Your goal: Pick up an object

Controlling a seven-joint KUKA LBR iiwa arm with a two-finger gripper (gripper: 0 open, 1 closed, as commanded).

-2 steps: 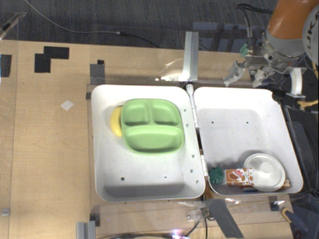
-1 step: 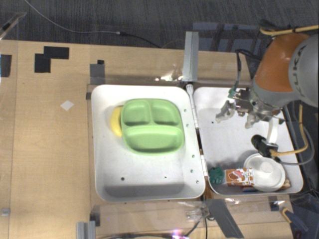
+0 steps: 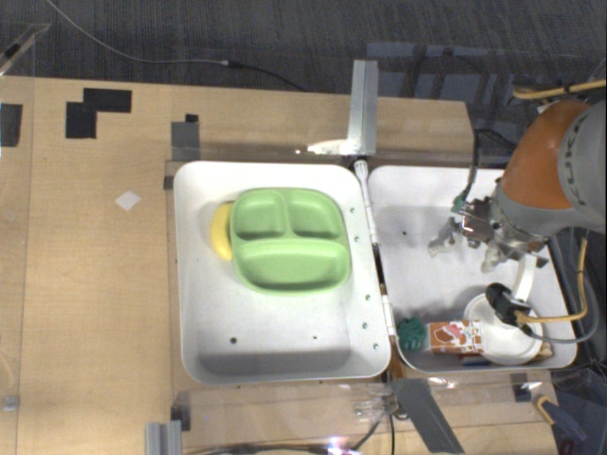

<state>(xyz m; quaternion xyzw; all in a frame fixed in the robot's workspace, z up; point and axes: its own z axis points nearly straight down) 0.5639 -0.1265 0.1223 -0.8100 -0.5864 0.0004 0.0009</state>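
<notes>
In the left bin (image 3: pixel 204 282), one green divided plate (image 3: pixel 287 238) is seen covering one yellow object (image 3: pixel 220 232). In the right bin (image 3: pixel 413 254), one green item (image 3: pixel 411 333), one carton (image 3: pixel 456 337) and one white cup (image 3: pixel 503 335) are grouped near the front; the gripper (image 3: pixel 471 230) hangs above, nothing seen held, its state not discernible

a light green divided plate (image 3: pixel 288 238) was seen in the white left bin (image 3: pixel 204 282), with a yellow object (image 3: pixel 220 232) at its edge. in the white right bin (image 3: pixel 417 254), a dark green item (image 3: pixel 411 333), a red-orange printed carton (image 3: pixel 458 337) and a white cup (image 3: pixel 507 335) were noted. grey arm, orange band (image 3: pixel 542 164). bench tan (image 3: pixel 85 282) with black patches.
</notes>
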